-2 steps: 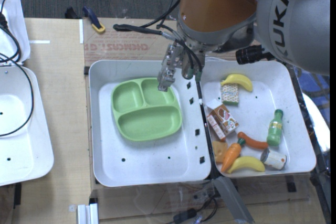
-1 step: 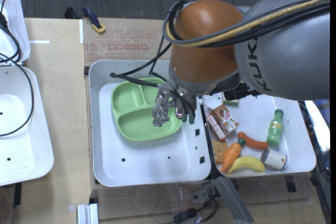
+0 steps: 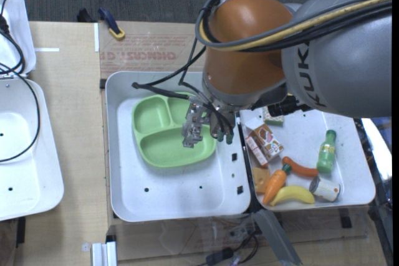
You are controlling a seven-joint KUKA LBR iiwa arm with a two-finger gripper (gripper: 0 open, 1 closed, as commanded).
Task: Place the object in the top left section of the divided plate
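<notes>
- a wooden bench (image 3: 68, 59) under a slanted overhead view carries two shallow white bins side by side; dark floor lies beyond.
- nearest, in the right bin (image 3: 349, 196): a banana (image 3: 294, 195), a carrot (image 3: 274, 184), a small can (image 3: 325, 189), a chili pepper (image 3: 299, 167), a green bottle (image 3: 326, 151) and a small carton (image 3: 265, 143).
- in the left bin (image 3: 174, 196) sits the green divided plate (image 3: 171, 131).
- the gripper (image 3: 194, 134) hangs over the plate's right side, its fingers close together around something small and grey; what it is, i cannot tell.
- farthest, a blue-and-yellow clamp (image 3: 110, 23) lies on the bench edge.
</notes>
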